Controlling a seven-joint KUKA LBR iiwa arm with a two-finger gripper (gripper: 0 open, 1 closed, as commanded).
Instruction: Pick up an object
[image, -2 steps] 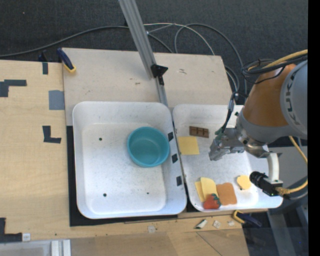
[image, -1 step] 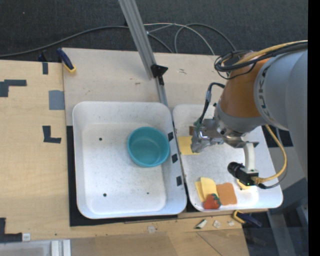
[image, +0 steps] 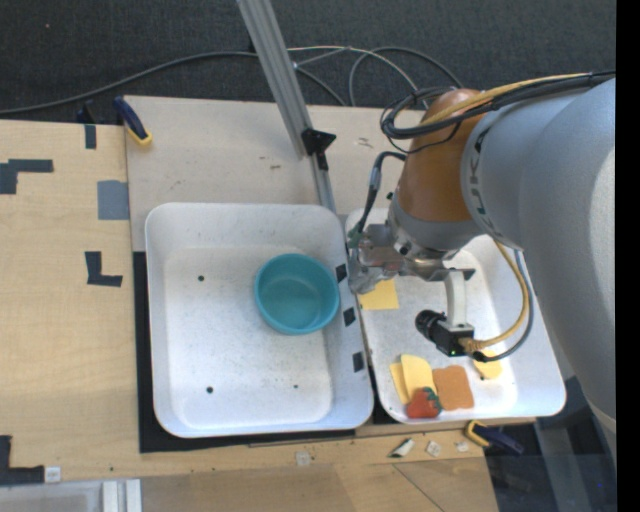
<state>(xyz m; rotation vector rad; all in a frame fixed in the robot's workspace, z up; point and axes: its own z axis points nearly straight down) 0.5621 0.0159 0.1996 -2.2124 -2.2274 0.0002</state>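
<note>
Bins sit side by side on the bench, two in all, so the arm can lift something out of one and have the other next to it. The left bin (image: 180, 300) carries a single teal bowl (image: 296, 292), upright, close to the wall it shares with its neighbour. The right bin (image: 545, 385) carries the small pieces, and everything below is placed relative to that bin. One flat yellow square (image: 379, 295) lies at its upper left, against the shared wall. Near its lower edge cluster a pale yellow slice (image: 409, 375), an orange-brown slab (image: 454, 386) just beside it, and a red strawberry-like piece (image: 424, 403) touching both. A further yellow scrap (image: 487, 368) peeks out toward the bin's lower right, so I count three yellow bits, one orange, one red.

The gripper (image: 372, 270) hangs over the bin's upper left corner, right above the yellow square, which I judge to be the intended pick, flat enough to be awkward. Whether its fingers are spread or pressed together I cannot tell; the wrist hides them, and nothing is visibly pinched.
</note>
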